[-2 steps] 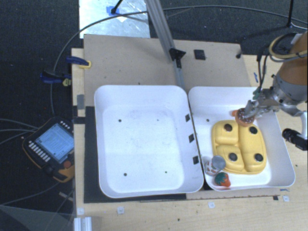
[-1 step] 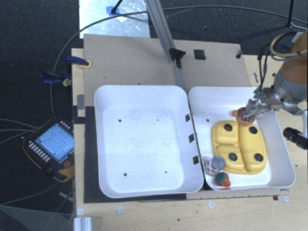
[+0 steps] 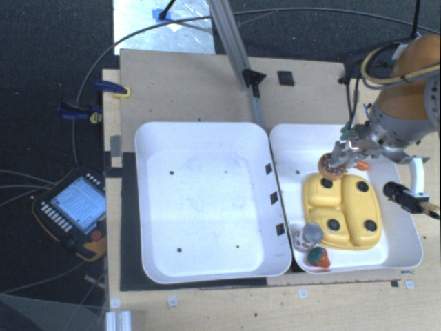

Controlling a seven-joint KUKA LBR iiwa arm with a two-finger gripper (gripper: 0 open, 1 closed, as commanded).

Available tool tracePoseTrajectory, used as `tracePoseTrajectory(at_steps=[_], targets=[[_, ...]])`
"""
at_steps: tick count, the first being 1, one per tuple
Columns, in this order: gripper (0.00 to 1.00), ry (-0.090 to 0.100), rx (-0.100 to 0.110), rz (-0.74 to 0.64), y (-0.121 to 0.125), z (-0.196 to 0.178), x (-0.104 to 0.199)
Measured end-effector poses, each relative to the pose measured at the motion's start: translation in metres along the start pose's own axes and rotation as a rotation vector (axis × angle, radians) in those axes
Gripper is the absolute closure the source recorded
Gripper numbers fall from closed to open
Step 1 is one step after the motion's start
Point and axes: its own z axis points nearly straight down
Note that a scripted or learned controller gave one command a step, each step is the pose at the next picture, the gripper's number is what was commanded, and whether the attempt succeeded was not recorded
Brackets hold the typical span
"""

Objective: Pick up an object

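Observation:
My gripper (image 3: 340, 157) reaches in from the right and hangs low over the back of the right bin (image 3: 406, 250). Its tip is right at a small round brown-orange object (image 3: 328, 166), which sits at the back edge of a big yellow moulded piece (image 3: 344, 209) with black dots. Whether the gripper touches or grips the brown object is not visible from this angle. At the bin's front left lie a small grey round piece (image 3: 312, 232) and a red and green piece (image 3: 318, 256).
The left bin (image 3: 148, 185) stands beside the right one, with black clips (image 3: 274, 197) along the shared wall. A grey pole (image 3: 231, 36) slants in from the top. A handheld pendant (image 3: 72, 209) lies left of the bench.

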Motion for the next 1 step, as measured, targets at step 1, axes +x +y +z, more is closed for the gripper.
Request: tracePoseTrajectory(at_steps=[1], targets=[[1.00,0.001,-0.001,-0.003,0.0095,-0.0139,0.0497]])
